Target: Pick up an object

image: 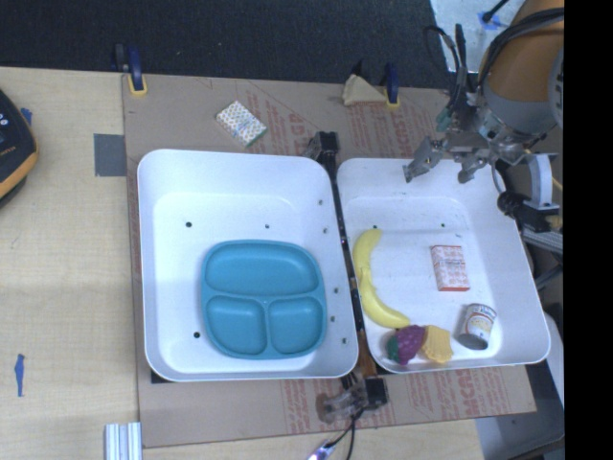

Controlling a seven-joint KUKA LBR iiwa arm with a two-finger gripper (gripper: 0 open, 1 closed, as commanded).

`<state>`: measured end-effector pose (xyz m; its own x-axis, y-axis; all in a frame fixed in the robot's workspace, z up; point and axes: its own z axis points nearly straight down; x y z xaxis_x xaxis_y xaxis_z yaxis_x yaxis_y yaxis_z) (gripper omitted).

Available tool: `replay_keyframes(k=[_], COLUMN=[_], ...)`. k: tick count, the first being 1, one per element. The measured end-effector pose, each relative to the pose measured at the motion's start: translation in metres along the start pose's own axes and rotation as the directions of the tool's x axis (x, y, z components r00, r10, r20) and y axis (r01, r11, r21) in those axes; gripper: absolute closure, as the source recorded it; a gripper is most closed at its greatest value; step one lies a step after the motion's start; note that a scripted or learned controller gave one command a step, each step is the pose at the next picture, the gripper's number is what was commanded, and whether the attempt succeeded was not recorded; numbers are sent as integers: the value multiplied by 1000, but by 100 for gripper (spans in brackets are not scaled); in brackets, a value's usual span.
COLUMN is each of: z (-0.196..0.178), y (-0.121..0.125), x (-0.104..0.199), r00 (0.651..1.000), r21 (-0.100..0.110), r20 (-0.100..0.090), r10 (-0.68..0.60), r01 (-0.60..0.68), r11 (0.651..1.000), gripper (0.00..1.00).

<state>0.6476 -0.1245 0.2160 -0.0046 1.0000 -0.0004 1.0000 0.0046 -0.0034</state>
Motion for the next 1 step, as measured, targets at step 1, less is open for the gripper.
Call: replay_keyframes(k=[1], z=[38], y=[-73], x=[23], r00=[1000], r21=[2], r20=[1], r10=[1], r01=[-1], r11=[1000], gripper=[0])
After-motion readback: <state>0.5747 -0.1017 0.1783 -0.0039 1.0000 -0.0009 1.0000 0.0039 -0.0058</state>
